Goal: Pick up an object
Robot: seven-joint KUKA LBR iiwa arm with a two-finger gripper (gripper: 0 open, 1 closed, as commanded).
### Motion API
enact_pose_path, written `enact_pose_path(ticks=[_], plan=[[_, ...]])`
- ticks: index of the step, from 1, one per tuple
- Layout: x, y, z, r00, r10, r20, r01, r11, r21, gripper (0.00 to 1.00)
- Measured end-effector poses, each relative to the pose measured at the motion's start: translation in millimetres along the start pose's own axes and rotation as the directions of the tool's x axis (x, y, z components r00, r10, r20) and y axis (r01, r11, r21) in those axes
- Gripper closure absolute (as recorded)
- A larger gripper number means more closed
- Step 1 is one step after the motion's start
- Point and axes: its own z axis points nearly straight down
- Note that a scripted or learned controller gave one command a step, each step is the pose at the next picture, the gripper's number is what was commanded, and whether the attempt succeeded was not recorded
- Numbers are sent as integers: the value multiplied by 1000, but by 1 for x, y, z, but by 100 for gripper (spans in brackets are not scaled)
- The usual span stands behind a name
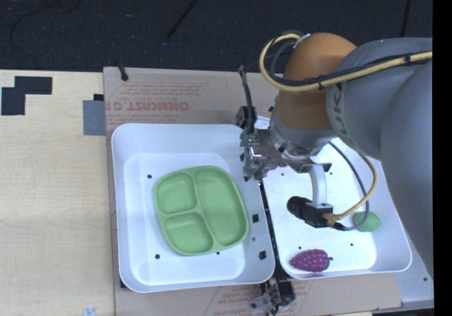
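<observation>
Plate in left bin

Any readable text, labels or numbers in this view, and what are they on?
Red print on the cardboard sheet, behind the bins: upside down in this view, too blurred to read.
Red print on the same sheet's near edge: too small and partly cut off to read.
Green tray, left bin, right bin: no text seen.

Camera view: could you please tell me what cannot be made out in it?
1. Right bin: its far part lies under the arm.
2. Green thing: partly behind the arm's fittings and too small to identify.
3. Gripper: dark and blurred at the bins' shared edge, so whether it holds anything is unclear.
</observation>
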Motion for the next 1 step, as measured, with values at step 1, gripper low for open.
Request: enact_pose_path(ticks=[1], plan=[[48,15,9,1000,-1,0,1,1000,2,100]])
